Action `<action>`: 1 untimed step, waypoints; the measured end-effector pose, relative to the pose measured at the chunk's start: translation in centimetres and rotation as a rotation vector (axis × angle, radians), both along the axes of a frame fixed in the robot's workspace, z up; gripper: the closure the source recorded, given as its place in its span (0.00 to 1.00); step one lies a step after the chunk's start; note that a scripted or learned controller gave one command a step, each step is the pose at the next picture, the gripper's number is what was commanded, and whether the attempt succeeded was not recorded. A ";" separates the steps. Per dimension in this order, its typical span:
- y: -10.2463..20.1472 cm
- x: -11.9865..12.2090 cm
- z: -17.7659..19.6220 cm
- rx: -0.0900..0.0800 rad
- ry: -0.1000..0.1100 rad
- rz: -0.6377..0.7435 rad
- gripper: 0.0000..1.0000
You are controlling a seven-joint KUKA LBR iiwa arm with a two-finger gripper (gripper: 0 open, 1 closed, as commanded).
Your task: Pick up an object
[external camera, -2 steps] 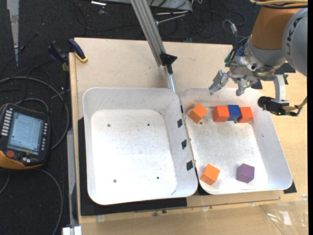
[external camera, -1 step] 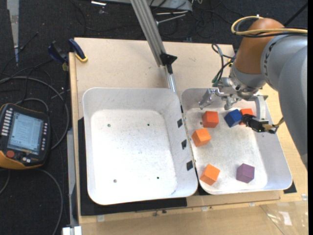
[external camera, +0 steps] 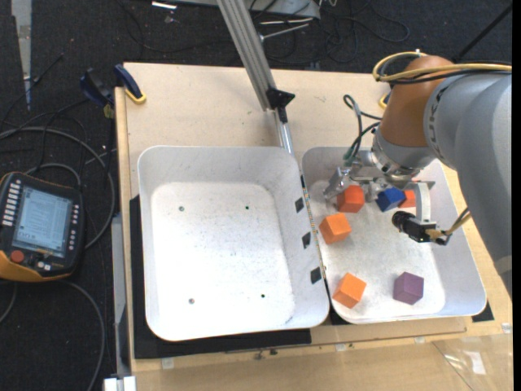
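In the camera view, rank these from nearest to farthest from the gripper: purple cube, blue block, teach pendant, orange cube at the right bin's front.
1. blue block, right beside the gripper.
2. orange cube, right bin's front left.
3. purple cube, right bin's front; close to the orange one.
4. teach pendant, far left, off the bench.

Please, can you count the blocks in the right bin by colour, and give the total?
Orange blocks: 3
Blue block: 1, partly hidden under the wrist
Purple block: 1
Total: 5 blocks, all in the right bin
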State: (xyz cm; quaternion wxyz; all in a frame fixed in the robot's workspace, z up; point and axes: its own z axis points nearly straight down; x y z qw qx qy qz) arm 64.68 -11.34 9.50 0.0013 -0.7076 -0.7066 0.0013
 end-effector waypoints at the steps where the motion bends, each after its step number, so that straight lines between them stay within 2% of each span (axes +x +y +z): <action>1: -0.1 0.2 1.2 -0.001 -0.006 -0.001 1.00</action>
